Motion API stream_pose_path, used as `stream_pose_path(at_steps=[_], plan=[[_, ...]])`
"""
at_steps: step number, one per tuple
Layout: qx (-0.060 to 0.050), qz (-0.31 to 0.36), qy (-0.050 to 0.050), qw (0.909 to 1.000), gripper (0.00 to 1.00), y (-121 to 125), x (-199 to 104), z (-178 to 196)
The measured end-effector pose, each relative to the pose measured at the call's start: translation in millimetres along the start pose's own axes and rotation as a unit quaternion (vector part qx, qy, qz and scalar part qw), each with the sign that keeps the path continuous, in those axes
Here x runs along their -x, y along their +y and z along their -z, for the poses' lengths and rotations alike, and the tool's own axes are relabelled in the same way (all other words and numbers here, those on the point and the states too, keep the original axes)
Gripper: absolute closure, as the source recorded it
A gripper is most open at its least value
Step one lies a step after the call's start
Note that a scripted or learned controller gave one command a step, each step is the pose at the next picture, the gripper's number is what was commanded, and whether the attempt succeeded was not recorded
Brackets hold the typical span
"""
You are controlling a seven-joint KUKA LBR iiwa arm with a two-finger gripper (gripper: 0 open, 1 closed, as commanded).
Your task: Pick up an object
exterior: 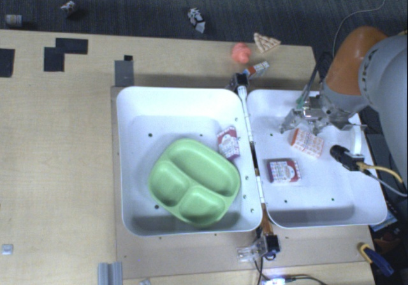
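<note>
So the gripper (305,119) is hanging low in the right bin (331,204), up near its back wall, with the fingers spread apart in a V and nothing between them. Right below and a touch toward the front sits a small orange-and-white packet (308,143), which looks like the obvious thing to grab since the fingertips are just beside its top edge, maybe even brushing it, hard to tell from this angle. The packet lies flat and tilted, long axis running roughly from back-left to front-right in the camera view, so it's diagonal to the bin walls. If I were steering this, I'd shift the gripper slightly toward the front so it's centered over the packet, twist the wrist so the fingers close across the short side instead of along the length, then go straight down until the tips are basically on the bin floor, because a flat packet like that slips out easily if you pinch too high. Closing slow would help too. There's also a dark red packet (282,171) lying flat nearby, closer to the front-left of the same bin, clear of the first one, so it shouldn't get in the way. Over in the left bin (127,169) there's a green divided tray (194,180) and another small red-and-white packet (227,142) by the divider, well apart from the action.
</note>
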State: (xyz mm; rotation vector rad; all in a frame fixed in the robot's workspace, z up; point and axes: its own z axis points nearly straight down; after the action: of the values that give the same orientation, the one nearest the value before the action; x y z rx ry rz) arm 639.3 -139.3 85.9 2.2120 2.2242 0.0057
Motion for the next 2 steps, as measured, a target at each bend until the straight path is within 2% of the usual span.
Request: stream_pose_path(at_steps=[1,2], plan=[[0.0,-0.001,-0.001,1.0,0.0,3,66,89],[0.0,0.0,0.0,1.0,0.0,11,52,0]])
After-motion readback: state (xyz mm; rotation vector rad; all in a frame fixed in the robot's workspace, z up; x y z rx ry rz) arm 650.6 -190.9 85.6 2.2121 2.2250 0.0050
